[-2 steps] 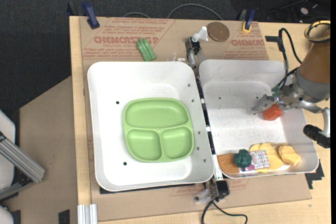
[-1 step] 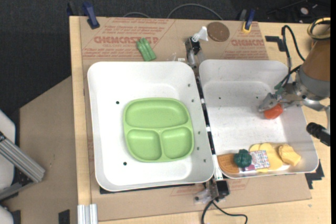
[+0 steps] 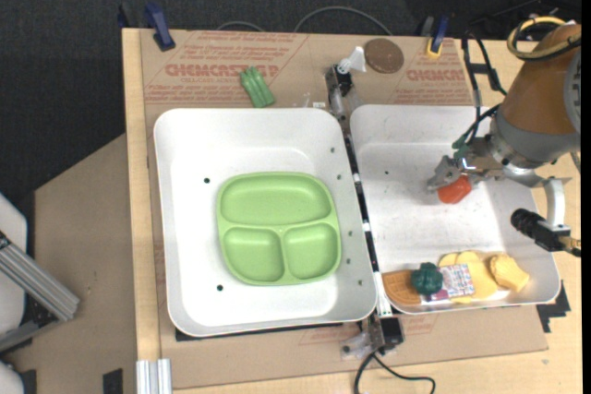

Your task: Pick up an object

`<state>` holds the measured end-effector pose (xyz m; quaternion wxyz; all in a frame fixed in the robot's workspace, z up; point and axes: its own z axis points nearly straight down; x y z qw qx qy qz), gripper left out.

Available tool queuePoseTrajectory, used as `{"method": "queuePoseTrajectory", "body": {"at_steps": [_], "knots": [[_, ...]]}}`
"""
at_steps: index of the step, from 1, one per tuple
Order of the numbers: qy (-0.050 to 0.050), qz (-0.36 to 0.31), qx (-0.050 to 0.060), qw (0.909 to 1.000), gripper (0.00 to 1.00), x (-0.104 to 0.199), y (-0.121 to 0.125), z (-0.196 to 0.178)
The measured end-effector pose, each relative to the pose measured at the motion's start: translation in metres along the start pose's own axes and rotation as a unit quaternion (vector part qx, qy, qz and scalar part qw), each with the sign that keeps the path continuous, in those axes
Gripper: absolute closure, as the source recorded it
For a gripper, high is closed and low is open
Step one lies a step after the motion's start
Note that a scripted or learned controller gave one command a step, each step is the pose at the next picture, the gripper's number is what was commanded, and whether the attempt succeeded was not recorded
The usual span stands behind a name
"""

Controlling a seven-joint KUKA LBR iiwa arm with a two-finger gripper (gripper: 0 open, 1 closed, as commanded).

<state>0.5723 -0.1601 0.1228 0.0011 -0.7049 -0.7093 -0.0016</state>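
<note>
My gripper hangs over the middle of the right bin, reaching in from the right. A small red-orange object lies right under its fingertips, touching or nearly touching them. Whether the fingers clasp it I cannot tell from this slant. Along the near edge of the same bin lie a dark green piece, a patterned pink and white packet, a yellow piece and a tan flat piece.
The left bin holds a light green divided plate. Behind the bins on the cardboard lie a green object and a brown disc. A clamp and cables sit between the bins at the back.
</note>
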Motion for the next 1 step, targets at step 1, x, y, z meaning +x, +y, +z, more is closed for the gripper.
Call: {"method": "queuePoseTrajectory", "body": {"at_steps": [1], "knots": [[0.001, -0.004, -0.004, 1.0000, 1.00, 0.1175, 0.0024, -0.0654]]}}
